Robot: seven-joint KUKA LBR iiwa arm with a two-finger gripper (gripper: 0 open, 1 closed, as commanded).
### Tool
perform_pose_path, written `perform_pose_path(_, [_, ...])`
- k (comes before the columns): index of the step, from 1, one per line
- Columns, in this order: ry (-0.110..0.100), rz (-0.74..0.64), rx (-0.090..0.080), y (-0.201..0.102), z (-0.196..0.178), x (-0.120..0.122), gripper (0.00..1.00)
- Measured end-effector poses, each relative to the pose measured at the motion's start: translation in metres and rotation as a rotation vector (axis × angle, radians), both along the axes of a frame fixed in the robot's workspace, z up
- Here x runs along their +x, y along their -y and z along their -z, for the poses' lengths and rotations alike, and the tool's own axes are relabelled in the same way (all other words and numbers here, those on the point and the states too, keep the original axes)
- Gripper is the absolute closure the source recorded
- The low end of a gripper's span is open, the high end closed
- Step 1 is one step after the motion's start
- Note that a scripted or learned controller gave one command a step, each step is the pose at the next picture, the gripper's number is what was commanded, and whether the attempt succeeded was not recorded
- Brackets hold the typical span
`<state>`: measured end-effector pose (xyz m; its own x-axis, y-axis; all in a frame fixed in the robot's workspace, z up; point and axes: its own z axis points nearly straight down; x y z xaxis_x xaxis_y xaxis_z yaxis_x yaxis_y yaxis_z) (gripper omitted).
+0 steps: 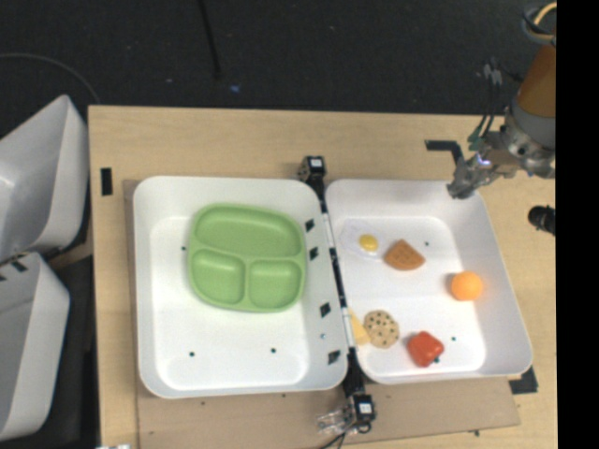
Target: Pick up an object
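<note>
Two shallow white plastic bins side by side on the pale wooden worktop (234,143), clipped together along the shared edge, presumably to stop sliding.

In the left bin (159,344): a matte green moulded plastic plate with three compartments (248,257), lying flat toward the far side.

In the right bin (505,344), scattered well apart, likely to leave room around each for a grasp: a small glossy yellow rounded piece (369,244); a tan wedge with a rough bready look (404,255); a smooth orange ball (467,286); a speckled round cookie (381,328) just beside a thin yellow slice (359,330) at the near left wall; a shiny red lumpy piece (425,348).

Grey metal hand (462,187) poised over the right bin's far right corner, away from every item. Nothing seen in its grip; too small and blurred to judge how far open. Any of these a fair pick; none lifted yet.
</note>
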<state>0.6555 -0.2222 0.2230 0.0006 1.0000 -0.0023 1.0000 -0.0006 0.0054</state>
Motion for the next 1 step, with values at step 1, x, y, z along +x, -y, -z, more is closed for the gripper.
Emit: perform_pose_path(1, [0.004,-0.003,-0.001,0.003,-0.0608,0.0101,1.0])
